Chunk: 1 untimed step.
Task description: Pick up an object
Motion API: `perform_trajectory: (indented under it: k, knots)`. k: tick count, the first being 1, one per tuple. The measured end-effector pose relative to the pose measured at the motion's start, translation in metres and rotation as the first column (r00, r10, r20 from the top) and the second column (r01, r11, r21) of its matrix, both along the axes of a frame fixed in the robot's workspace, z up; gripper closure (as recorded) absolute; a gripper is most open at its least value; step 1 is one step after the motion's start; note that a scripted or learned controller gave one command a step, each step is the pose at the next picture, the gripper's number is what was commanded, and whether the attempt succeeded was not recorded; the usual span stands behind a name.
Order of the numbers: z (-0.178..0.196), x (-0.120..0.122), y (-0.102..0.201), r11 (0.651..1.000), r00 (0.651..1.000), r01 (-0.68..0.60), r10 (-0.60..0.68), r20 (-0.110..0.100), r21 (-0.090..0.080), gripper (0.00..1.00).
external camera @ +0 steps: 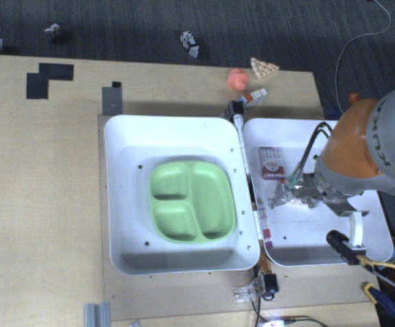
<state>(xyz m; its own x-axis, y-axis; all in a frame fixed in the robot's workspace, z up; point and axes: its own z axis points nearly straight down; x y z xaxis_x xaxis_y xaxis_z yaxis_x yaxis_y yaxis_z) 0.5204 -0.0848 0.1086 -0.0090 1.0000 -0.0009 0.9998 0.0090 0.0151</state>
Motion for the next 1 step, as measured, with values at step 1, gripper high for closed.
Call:
perform_trajectory:
  k: [1]
  knots:
    - [-0.0207, -0.0292, -0.0005, 1.0, 1.0, 0.008, -0.008, -0.001, -0.002, 0.0]
